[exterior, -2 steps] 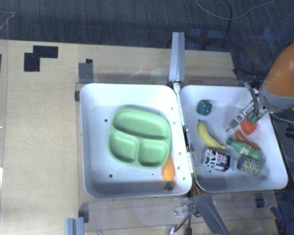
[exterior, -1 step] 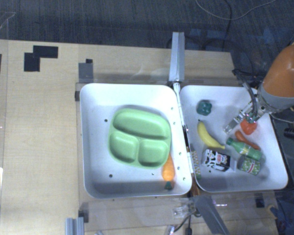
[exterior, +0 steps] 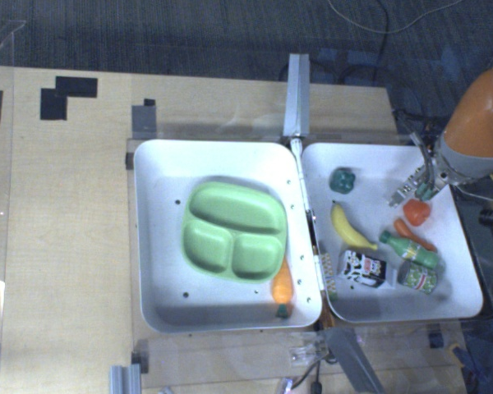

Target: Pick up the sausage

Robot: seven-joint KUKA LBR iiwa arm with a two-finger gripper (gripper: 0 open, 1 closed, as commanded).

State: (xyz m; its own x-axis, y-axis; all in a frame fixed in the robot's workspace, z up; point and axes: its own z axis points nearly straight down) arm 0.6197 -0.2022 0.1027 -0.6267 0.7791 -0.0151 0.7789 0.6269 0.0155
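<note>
White plastic makes up both shallow bins, which sit side by side in the middle of the frame. The left bin (exterior: 152, 245) holds a pale green divided tray (exterior: 234, 230) with three compartments, lying flat near its centre. An orange carrot (exterior: 283, 284) lies just beside the tray's lower right corner, close to the bin's right wall.

The right bin (exterior: 468, 298) holds the smaller items. A dark teal lump (exterior: 343, 180) sits in its upper left part. A yellow banana (exterior: 350, 229) lies below that, slanting down to the right. A black-and-white carton (exterior: 363, 268) and a green can (exterior: 418, 277) lie along the lower part, with a green bottle (exterior: 409, 249) just above them. A red tomato (exterior: 416, 211) sits towards the upper right.

The sausage (exterior: 421, 238), a thin orange-red stick, lies between the tomato and the bottle, touching or partly tucked behind the bottle.

The gripper (exterior: 416, 190) hangs at the upper right of the bin, just above the tomato. Its fingers (exterior: 401, 193) stand apart with nothing between them. The sausage lies below them in the frame, on the tomato's far side, near but apart.
</note>
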